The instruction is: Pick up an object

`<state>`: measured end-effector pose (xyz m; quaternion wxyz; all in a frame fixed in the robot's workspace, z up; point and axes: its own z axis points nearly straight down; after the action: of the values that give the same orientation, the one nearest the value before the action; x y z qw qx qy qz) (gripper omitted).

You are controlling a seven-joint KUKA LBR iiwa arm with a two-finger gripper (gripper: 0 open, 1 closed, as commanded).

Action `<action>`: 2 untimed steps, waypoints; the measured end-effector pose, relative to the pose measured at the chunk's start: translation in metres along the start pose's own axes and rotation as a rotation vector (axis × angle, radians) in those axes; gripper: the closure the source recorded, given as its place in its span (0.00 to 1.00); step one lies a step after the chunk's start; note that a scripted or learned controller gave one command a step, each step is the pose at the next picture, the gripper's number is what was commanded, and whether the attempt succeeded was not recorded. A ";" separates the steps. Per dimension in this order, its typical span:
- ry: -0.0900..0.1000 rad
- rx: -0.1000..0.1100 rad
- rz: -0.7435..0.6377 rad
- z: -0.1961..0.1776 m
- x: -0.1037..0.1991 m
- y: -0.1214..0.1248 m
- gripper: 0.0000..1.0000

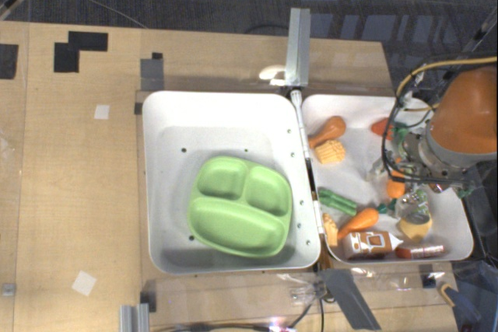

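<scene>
Nearest the camera, along the 6 o'clock wall of the right bin [465, 239], a brown bottle [368, 243] with a white label is seen lying on its side; printing is present on the label but it cannot be read. Just beside it, toward 3 o'clock, a small reddish tube [422, 250] is laid flat, and its markings are likewise too small to be made out.

Loose toy food is scattered through the right bin. An orange carrot [359, 218] is laid at a slant just above the bottle, with a green pepper-like piece [337, 200] touching its 10 o'clock end. A yellow corn piece [330, 153] and an orange drumstick shape [327, 129] are placed near the bin's 11 o'clock corner. A pale round piece [415, 226] is set at 5 o'clock, below the arm.

The gripper [406, 194] is lowered into the right half of this bin, amid cables; whether its fingers are wide or narrow cannot be told, and nothing is seen held between them.

The left bin [163, 128] is occupied by a green three-compartment plate [243, 206], set toward 5 o'clock.
</scene>
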<state>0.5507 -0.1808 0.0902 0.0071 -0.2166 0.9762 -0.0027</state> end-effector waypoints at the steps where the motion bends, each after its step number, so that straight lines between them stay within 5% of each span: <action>1: -0.004 0.004 0.095 -0.001 0.026 0.016 0.00; 2: -0.006 0.003 0.084 -0.002 0.014 0.076 0.00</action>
<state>0.5064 -0.1181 0.0916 0.0106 -0.1754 0.9844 -0.0032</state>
